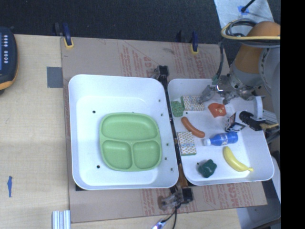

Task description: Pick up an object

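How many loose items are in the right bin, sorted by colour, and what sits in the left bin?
Right bin:
Red/orange: 2 (sausage, red piece)
Yellow: 1 (banana)
Blue: 1 (bottle)
Green: 2 (dark green item, green piece)
Patterned packets: 2 ()
Left bin:
Green divided plate: 1
Total: 9

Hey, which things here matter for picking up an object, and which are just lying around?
Job:
end effector
small red object
orange-brown sausage
blue plastic bottle
yellow banana
dark green lump
right white bin

Lying about:
green divided plate
left white bin
blue clamps
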Available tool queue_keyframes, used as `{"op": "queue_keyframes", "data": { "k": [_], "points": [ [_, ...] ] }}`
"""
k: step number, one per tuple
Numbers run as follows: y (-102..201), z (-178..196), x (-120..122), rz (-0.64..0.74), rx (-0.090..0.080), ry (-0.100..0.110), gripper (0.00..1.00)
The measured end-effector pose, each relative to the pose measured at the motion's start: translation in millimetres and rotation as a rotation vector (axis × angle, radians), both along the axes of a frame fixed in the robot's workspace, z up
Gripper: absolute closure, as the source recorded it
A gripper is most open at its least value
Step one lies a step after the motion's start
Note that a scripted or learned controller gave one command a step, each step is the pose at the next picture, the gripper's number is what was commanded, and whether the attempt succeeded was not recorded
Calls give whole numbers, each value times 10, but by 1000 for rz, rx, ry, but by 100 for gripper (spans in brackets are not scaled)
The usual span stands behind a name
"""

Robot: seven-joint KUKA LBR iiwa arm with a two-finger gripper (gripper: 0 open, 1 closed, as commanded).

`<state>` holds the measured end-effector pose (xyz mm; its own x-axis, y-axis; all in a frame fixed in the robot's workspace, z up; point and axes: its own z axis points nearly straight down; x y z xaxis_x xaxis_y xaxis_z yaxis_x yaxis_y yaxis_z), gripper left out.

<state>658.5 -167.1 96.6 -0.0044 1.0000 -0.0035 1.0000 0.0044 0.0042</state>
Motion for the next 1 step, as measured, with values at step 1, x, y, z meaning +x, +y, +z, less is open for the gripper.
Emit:
{"op": "queue_keyframes", "data": {
  "k": [1],
  "points": [
    [-454, -40, -195, -1, 3, 8, 0]
  ]
}}
